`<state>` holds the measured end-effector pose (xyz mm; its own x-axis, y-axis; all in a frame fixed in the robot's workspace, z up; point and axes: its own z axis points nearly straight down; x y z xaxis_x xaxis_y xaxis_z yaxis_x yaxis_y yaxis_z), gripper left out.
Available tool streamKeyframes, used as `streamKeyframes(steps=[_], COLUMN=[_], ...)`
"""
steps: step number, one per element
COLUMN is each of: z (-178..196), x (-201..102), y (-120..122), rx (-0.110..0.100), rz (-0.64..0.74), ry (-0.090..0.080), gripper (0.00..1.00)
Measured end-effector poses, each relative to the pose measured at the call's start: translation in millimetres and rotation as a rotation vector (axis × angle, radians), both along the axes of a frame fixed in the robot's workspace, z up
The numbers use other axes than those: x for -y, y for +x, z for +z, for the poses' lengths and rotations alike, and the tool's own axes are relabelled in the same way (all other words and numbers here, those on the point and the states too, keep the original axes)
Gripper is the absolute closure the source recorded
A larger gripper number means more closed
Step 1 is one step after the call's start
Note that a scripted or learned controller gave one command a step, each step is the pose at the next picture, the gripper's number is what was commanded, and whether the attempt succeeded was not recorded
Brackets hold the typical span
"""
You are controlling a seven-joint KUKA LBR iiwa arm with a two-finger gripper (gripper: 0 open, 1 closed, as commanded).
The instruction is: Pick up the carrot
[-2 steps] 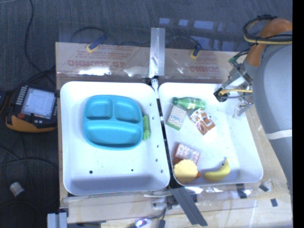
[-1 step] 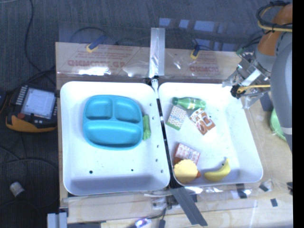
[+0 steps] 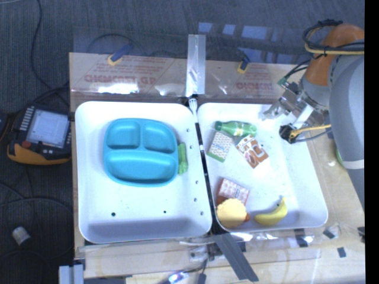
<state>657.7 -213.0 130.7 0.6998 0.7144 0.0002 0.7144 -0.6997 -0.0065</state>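
My gripper [image 3: 285, 122] hangs over the far right corner of the right bin [image 3: 308, 176], just above its rim, with nothing visibly in it. A rounded yellow-orange item [image 3: 232, 212], the most orange thing in the bins, lies at the bin's front left, far from the gripper. Beside it to the right rests a yellow banana [image 3: 271, 213]. A small red box [image 3: 231, 190] touches the orange item from behind.
A green bottle [image 3: 235, 127] and two small packets [image 3: 219, 146] [image 3: 253, 151] lie in the right bin's far half. The left bin [image 3: 95, 218] holds a blue divided plate [image 3: 141, 151] with a green item [image 3: 182, 157] along its right edge.
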Motion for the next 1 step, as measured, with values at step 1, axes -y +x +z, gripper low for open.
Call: streamKeyframes(steps=[1], z=[41.8], x=[2.2], y=[2.6], rx=[0.002], rz=[0.089], ry=[-0.008], gripper=[0.0])
